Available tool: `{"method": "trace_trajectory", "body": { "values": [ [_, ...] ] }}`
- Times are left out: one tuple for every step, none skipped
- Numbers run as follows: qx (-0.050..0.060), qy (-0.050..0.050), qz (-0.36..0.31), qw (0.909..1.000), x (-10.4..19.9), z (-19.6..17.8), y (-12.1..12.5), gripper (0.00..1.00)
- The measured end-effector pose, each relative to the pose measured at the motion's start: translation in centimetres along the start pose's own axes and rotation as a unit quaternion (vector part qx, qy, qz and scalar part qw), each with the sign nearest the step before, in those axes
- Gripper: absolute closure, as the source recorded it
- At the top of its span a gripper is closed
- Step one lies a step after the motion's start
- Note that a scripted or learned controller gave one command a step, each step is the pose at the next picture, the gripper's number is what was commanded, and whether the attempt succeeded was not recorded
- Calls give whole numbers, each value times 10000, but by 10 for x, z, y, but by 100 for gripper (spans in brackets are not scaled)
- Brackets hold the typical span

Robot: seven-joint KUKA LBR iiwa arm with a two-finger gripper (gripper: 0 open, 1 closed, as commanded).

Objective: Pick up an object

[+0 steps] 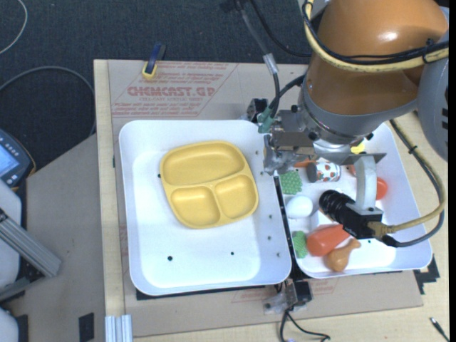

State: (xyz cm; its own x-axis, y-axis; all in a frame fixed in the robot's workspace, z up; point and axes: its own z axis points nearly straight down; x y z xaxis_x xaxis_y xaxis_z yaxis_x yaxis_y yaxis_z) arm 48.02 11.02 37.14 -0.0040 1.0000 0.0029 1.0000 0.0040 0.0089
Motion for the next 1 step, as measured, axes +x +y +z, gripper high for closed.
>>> {"method": "trace_trajectory", "body": {
  "values": [
    [37,-26,42,10000,-36,27,47,100]
  ]
}}
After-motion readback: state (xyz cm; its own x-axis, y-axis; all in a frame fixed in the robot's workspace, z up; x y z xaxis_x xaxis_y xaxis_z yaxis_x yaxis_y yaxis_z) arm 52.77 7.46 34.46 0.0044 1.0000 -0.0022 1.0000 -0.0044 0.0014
